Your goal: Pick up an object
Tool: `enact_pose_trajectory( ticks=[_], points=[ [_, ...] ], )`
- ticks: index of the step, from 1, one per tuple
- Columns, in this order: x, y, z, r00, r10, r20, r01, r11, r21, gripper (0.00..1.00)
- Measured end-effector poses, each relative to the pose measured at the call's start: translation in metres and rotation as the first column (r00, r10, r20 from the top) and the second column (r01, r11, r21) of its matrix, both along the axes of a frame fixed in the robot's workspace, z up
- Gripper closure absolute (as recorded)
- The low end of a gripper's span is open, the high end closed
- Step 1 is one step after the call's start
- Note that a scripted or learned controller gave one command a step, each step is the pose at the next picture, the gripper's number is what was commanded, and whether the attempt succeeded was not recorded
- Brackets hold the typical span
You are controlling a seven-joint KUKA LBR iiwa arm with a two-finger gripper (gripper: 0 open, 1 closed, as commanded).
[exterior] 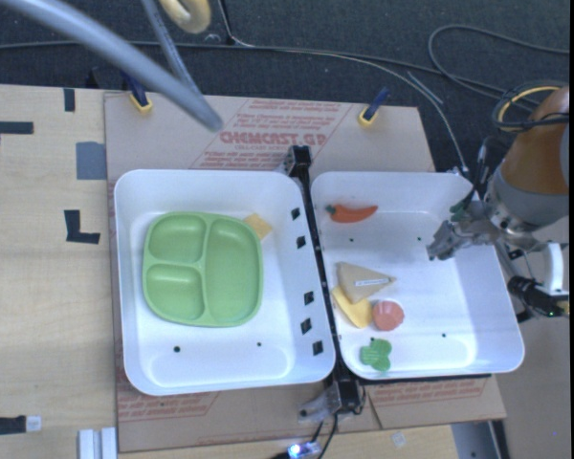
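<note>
I see the gripper [444, 245] hanging over the right bin [478, 352] near its right wall; whether its jaws are apart I cannot tell. The carrot [353, 213], tan wedge [364, 280], red piece [388, 316] and green piece [375, 354] lie well apart from it.

Robotics lab: KUKA arm [531, 165] at 3 o'clock over two white bins [134, 285] w/ toy food, on taped cardboard [268, 127]; loose cables [478, 41] on dark floor at 1 o'clock.
</note>
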State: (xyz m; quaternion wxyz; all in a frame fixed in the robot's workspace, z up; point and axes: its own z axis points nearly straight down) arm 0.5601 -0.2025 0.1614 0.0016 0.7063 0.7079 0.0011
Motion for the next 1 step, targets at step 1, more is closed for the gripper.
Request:
enact_pose_trajectory(
  ticks=[1],
  points=[
    [0.0076,0.0014,0.0447,1.0,0.0,0.0,0.0,1.0,0.0,1.0]
  ],
)
